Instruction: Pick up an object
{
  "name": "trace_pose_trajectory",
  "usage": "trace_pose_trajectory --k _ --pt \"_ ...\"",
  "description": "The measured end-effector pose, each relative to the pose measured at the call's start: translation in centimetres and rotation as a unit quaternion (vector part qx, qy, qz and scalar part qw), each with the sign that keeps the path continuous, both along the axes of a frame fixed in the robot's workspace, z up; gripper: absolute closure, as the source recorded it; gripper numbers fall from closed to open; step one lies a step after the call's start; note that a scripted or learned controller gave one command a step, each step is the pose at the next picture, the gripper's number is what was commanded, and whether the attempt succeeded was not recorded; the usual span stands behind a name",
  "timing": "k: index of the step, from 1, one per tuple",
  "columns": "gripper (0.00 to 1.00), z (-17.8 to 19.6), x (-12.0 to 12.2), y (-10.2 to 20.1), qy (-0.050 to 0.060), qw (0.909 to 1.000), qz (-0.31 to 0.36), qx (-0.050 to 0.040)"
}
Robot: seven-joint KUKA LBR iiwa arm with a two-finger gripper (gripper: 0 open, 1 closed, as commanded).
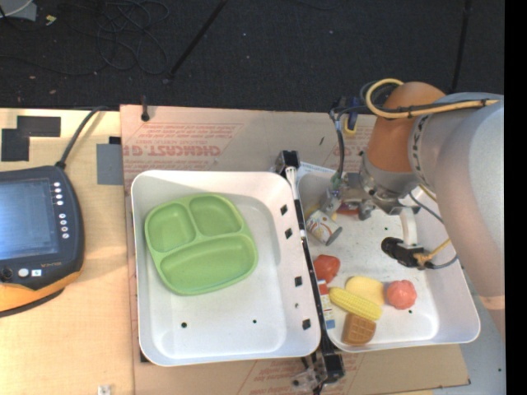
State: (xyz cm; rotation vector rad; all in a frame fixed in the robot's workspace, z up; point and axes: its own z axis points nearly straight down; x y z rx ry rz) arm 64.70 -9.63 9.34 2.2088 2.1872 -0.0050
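The claw (351,203) hung low over the far end of the right bin (468,326), close to the wall it shared with its neighbour. From where I stood I could not tell how far open it was, and I saw nothing caught in it. Just beside it, towards the near side and a little nearer the shared wall, lay a small can (323,227), tipped over on its side on the bin floor; whether the claw touched it I could not make out.

Further along the same bin, towards the near end, sat a red tomato-like piece (327,267) close to the dividing wall. Beyond that were a yellow lemon (363,285) and an ear of corn (355,304) touching each other, with a brown waffle piece (358,329) right against the corn at the near rim. A pinkish-red ball (401,294) rested just beside the lemon, on the side away from the divider.

In the left bin (165,336) a green divided plate (200,242) lay flat, well apart from the claw. Out on the worktop (99,319) beyond that bin sat a handheld screen (33,229) with an orange edge.
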Motion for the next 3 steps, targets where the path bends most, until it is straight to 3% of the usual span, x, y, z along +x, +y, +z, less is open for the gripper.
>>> trace_pose_trajectory --k 1,2,3 --pt "0.00 -0.1 -4.5 -0.6 0.004 1.0000 -0.002 0.0017" --pt "0.00 -0.3 -0.4 1.1 0.008 0.9999 0.004 0.0101" --pt "0.00 -0.5 -0.3 1.5 0.011 0.9998 0.005 0.0130"
